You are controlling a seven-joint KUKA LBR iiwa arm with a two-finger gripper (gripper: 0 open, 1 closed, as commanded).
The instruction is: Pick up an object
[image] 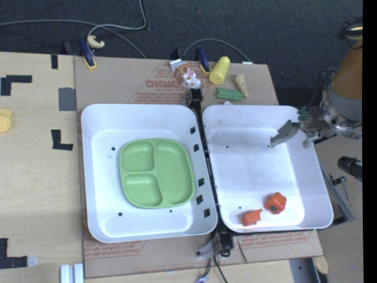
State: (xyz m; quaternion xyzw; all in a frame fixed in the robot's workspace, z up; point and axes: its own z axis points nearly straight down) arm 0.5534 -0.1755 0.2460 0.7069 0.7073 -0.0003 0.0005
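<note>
The gripper (290,132) hangs over the right bin's (253,158) far right corner, jaw state impossible to tell, while the orange toy pepper (275,203) lies toward the bin's near edge, small orange piece (251,217) beside it.

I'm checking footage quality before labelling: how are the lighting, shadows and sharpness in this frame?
Camera view: even, soft light; the right bin and left bin are bright but not blown out, with faint shadows along their walls. The whole view is slightly soft; the orange toy lacks fine detail, and the gripper is blurred. The dark floor shows little texture.
</note>
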